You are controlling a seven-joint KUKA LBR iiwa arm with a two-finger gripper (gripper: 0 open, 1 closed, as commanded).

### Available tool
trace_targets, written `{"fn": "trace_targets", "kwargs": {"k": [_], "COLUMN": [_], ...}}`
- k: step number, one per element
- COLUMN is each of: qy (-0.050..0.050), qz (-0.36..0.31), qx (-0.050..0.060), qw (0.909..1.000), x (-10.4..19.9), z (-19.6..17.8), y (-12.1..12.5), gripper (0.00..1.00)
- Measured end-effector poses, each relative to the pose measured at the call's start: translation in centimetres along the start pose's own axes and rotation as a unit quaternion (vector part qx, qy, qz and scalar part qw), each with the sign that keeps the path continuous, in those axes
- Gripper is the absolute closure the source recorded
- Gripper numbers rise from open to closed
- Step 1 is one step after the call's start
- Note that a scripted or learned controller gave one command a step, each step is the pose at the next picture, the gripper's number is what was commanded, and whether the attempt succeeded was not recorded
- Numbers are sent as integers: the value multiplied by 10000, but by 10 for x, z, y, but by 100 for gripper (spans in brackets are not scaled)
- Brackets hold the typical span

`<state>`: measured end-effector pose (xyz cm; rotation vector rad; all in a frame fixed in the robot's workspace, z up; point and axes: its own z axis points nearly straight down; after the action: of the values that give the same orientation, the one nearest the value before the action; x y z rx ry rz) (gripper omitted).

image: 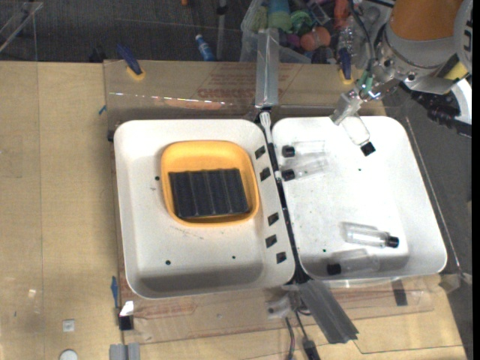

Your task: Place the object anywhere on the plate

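One clear vial (358, 131) is gripped between the fingers of the gripper (349, 112) above the right bin's (420, 201) far edge; carrying leftward to the yellow plate (174, 156) is judged next.

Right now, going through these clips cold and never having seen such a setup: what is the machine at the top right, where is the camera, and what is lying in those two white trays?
The camera is fixed above a bench, looking down at a slant. The grey and orange shape is a robot arm reaching in from the right. Its gripper hangs above the far edge of the right bin, with a clear tube with a dark cap just below it; I cannot tell whether it holds that tube.

The left bin holds an orange plate with a dark ribbed block lying on it. The right bin holds more clear, dark-capped tubes: two near the divider and some at the near edge.
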<state>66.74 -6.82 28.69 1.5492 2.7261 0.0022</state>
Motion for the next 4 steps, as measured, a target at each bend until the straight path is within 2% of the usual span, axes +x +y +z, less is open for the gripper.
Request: {"fn": "trace_targets", "kwargs": {"k": [2, 3, 4], "qy": [24, 3, 24], "qz": [-667, -810, -1330], "qx": [16, -6, 11], "qw": [9978, 9967, 9911], "x": [23, 0, -33], "z": [19, -13, 36], "y": [13, -12, -24], "gripper": [100, 100, 100]}}
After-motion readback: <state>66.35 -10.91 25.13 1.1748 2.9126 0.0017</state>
